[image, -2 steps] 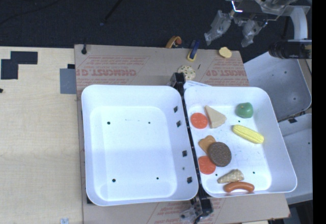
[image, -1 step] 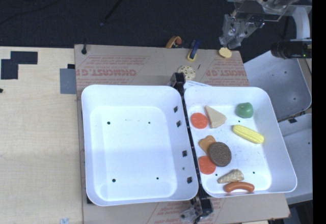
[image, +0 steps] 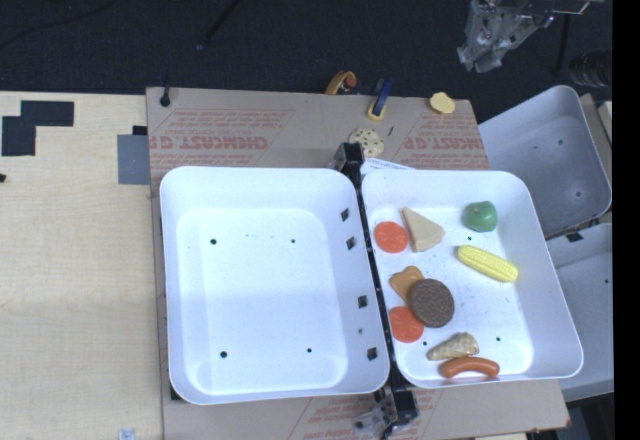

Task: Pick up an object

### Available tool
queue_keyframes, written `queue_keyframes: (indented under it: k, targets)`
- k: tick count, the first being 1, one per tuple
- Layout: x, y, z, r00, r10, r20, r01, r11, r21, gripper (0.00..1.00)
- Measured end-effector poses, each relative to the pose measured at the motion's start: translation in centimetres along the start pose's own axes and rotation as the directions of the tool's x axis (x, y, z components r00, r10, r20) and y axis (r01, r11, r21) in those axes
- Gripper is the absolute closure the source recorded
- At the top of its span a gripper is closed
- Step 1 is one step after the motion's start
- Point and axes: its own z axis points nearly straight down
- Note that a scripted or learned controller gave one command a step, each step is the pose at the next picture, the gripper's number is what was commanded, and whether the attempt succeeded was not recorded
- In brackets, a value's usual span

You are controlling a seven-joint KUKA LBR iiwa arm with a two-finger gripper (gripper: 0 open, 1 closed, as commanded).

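While gripper hangs high at top right, well off both bins, I can't tell its state. Right bin holds brown cookie, corn, green piece, orange discs, sausage.

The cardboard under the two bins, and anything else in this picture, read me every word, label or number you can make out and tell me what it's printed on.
"CHEMCAST, G...": red print on the cardboard sheet, upside down from this camera, letters blurred, reading uncertain.
More red print on the cardboard, upper right and along the front edge: too blurred to read.
No readable text on the bins or food items.
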Motion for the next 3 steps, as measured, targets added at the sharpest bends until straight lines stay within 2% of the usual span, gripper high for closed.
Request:
queue_keyframes:
  k: [1,3]
  targets:
    - [-3.0,0.0,-2.8,1.000,0.001,0.000,-0.001,1.000,0.002,1.00]
    - [-16.1,0.0,-2.6,1.000,0.003,0.001,-0.003,1.000,0.004,1.00]
